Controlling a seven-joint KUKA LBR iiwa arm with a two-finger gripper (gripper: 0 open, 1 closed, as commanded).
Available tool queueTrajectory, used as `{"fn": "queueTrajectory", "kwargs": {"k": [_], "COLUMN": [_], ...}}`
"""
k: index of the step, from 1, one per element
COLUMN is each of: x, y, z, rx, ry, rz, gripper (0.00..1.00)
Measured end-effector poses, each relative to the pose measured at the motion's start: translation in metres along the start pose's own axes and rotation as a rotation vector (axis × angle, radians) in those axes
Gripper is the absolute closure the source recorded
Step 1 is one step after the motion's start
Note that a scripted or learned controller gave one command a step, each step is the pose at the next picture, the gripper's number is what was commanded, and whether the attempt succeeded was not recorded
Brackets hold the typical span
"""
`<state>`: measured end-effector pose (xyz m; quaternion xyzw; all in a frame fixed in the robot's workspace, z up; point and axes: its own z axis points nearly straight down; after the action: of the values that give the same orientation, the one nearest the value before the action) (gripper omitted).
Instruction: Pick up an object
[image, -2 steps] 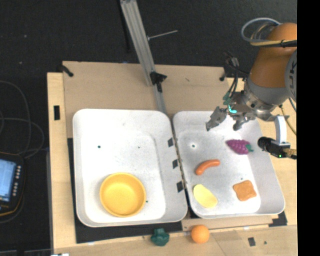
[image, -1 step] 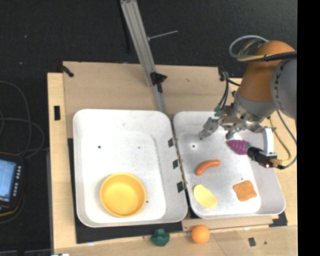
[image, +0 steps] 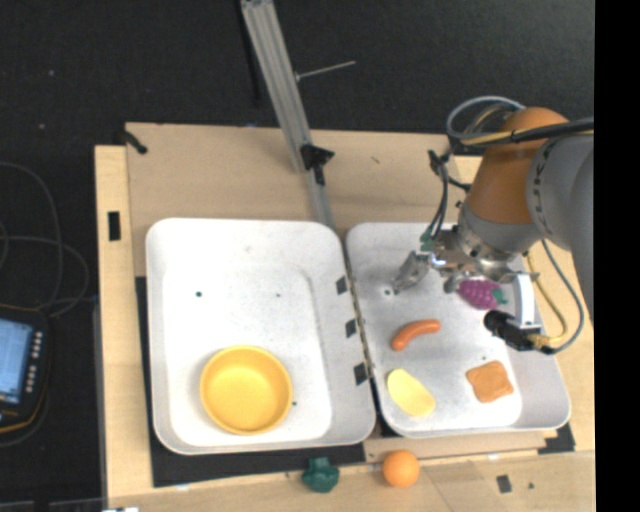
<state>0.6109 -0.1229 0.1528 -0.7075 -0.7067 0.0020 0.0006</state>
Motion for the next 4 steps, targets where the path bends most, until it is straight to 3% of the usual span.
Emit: {"fn": "queueTrajectory", "kwargs": {"k": [1,2,4], "x": [-0.001,-0.002,-0.013], "y": [-0.001,0.001,-0.001], "z": [0.053,0.038,-0.086], "rx": [0.0,-0.007,-0.013], "ry": [0.0,0.001,0.0], "rz": [0.0,0.005,-0.003], "gripper": [0.0,1.0,1.0]}}
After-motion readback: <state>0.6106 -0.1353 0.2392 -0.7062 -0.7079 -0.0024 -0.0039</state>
